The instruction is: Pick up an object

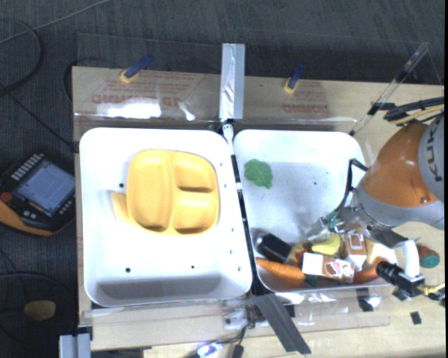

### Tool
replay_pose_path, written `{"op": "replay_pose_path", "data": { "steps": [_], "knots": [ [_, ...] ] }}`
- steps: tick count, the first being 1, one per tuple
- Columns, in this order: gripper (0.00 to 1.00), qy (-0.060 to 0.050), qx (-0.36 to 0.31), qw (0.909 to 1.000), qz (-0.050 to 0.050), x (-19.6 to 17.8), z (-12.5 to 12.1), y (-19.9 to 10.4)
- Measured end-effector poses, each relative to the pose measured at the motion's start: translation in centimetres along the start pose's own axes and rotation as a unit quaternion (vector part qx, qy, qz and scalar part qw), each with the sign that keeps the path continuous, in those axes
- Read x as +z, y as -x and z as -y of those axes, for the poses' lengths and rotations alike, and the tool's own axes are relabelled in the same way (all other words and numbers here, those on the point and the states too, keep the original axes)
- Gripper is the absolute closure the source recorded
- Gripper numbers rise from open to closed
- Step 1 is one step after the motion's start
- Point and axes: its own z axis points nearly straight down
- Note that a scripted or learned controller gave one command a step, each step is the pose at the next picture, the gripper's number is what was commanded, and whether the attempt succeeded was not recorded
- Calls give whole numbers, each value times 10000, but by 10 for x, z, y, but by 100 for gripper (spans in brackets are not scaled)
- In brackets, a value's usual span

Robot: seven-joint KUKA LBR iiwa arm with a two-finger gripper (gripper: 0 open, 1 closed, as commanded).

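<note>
The right bin [299,144] holds a small green leaf-shaped piece [258,174] near its far left corner. Along its near wall lie a black object [273,247], an orange carrot [281,271] and a heap of small toy foods [330,258] in yellow, red, white and brown. My gripper [337,228] is low over the heap at the bin's near right corner, under the orange-banded wrist [399,174]. Nothing is visibly lifted.
A yellow divided tray [173,190] lies in the middle of the left bin [104,274]. A metal divider strip [232,88] stands behind the seam between the bins. A handheld controller [36,192] rests on the floor at left.
</note>
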Motion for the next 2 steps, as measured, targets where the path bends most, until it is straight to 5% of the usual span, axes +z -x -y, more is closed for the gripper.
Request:
{"op": "replay_pose_path", "data": {
  "steps": [1, 2],
  "knots": [
    [100, -46, 388, 9992, 51, 13, -112, 27],
    [0, -74, 391, 9992, 45, 15, -110, 27]
  ]
}}
